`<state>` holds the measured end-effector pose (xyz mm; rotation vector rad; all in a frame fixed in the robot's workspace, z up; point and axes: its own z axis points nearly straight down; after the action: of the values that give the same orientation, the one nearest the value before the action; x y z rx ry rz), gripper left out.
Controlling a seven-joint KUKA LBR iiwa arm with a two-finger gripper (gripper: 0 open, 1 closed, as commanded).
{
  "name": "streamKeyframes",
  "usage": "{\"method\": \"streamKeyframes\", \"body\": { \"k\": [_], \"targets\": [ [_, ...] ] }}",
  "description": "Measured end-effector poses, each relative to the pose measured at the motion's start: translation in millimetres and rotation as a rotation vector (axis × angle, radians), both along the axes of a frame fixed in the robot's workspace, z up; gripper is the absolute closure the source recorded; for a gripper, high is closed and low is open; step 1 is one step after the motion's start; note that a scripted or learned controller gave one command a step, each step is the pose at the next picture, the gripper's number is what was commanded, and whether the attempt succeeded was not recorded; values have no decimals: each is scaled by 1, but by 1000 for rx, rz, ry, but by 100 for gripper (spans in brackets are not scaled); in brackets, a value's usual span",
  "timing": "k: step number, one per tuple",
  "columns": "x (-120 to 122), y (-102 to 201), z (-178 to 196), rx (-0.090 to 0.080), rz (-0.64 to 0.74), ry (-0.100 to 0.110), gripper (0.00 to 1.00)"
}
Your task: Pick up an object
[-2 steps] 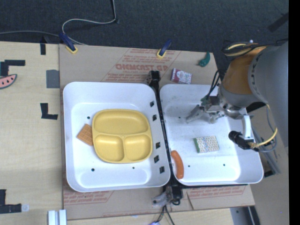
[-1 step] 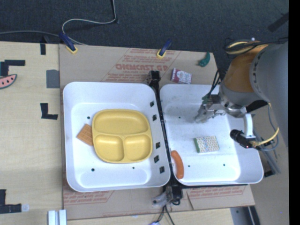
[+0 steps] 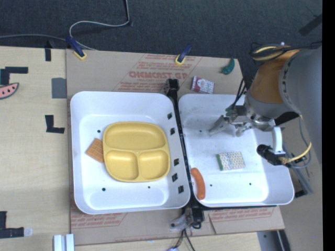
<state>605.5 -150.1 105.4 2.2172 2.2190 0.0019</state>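
Two shallow white bins are set side by side on a sheet of cardboard (image 3: 152, 77). The left bin (image 3: 86, 140) holds a yellow divided tray (image 3: 137, 150), with a small tan cracker-like piece (image 3: 95, 150) tucked partly under the tray's left edge. In the right bin (image 3: 261, 187), a small square patterned packet (image 3: 231, 161) is seen lying flat near the middle, and an orange sausage-shaped toy (image 3: 199, 183) lies against the bin's left wall near the front corner.

The grey arm (image 3: 306, 82) with its orange band is seen coming in from the right, and the gripper (image 3: 225, 123) is placed over the back part of the right bin, above and behind the packet and apart from it. One thin finger (image 3: 217, 126) is seen pointing left and down toward the bin floor; whether the jaws are open or closed cannot be told, and nothing is seen between them.

Behind the bins, a small red and white packet (image 3: 202, 84) lies on the cardboard.
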Motion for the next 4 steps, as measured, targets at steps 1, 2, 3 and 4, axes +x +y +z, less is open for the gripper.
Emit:
{"method": "streamKeyframes", "body": {
  "k": [1,2,3,4],
  "targets": [
    [0,1,9,1,1,0,100],
    [0,1,9,1,1,1,0],
    [0,2,18,3,2,1,100],
    [0,2,18,3,2,2,0]
  ]
}}
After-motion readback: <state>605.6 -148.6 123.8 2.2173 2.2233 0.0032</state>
